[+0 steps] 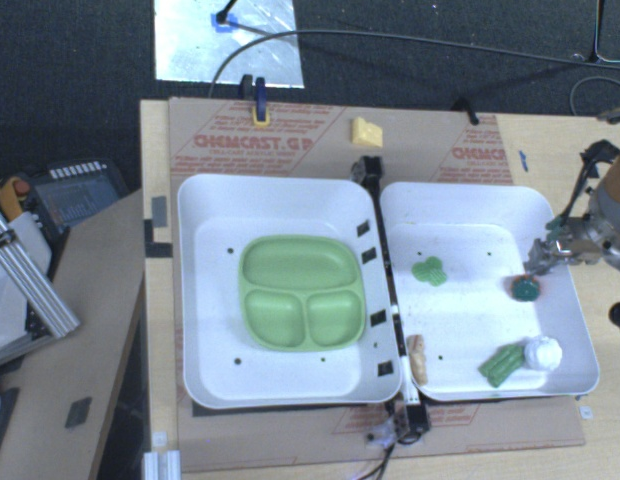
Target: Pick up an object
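Two white bins sit on a cardboard-topped bench above dark floor.

A light wooden bench is covered by a brown cardboard sheet printed with red lettering. Two shallow white bins are set side by side on the sheet: the left bin and the right bin, touching along their inner edges. A yellow block is seen on the cardboard behind them.
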Robot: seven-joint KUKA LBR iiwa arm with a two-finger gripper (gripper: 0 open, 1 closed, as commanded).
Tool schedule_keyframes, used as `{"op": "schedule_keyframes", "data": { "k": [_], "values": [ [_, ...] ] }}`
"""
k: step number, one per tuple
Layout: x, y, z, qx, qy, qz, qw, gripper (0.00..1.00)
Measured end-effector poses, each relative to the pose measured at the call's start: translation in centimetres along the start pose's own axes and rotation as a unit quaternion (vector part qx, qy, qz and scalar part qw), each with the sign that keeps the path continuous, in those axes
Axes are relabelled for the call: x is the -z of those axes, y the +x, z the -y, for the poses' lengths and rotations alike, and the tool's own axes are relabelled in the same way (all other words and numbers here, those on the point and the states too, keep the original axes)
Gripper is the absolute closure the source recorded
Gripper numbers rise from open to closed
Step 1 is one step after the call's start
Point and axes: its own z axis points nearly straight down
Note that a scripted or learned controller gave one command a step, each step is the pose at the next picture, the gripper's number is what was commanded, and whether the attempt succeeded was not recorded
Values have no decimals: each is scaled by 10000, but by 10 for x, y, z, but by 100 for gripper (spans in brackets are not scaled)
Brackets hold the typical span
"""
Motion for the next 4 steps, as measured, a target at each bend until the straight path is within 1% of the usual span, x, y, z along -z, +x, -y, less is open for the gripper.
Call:
{"op": "schedule_keyframes", "data": {
  "k": [1,2,4],
  "values": [
    [16,0,-1,13,15,-7,10000,100],
    [21,62,2,47,29,-27,10000,100],
    [18,150,5,41,33,-25,10000,100]
  ]
}}
